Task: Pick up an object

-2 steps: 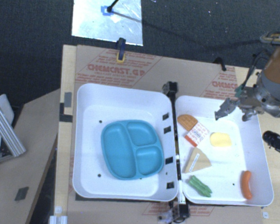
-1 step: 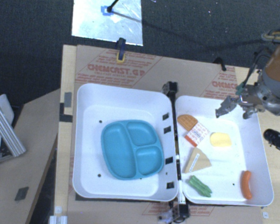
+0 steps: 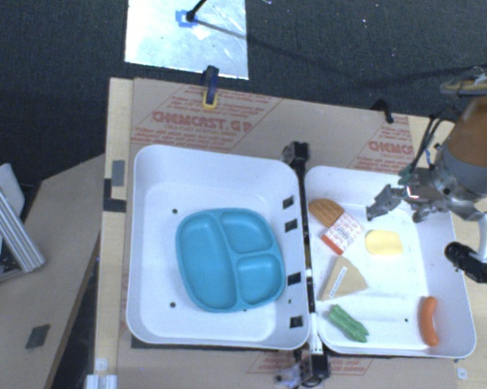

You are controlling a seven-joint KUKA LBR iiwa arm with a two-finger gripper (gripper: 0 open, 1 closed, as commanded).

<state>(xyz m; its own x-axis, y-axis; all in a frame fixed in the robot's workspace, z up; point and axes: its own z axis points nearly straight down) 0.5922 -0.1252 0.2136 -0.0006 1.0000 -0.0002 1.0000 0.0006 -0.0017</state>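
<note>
The right bin [image 3: 452,275] held the pickable things: a yellow round piece [image 3: 384,242] lay near its middle, a red-and-white packet [image 3: 342,234] just to its left, and a brown bread-like piece [image 3: 327,211] beyond that, touching or nearly touching the packet. Below them sat a pale cheese wedge [image 3: 343,281], a green pod [image 3: 348,322] near the front wall, and an orange sausage [image 3: 428,320] towards the right front corner. The pincer [image 3: 402,203] hung over the back part of this bin, above and apart from the yellow piece, with nothing between its fingers; whether they stood apart or together I couldn't tell. The grey arm [image 3: 485,143] with its orange band came in from the right. The left bin [image 3: 155,190] carried a blue divided tray [image 3: 229,258]. Both bins rested on a cardboard sheet [image 3: 259,114] on the bench [image 3: 64,216]
</note>
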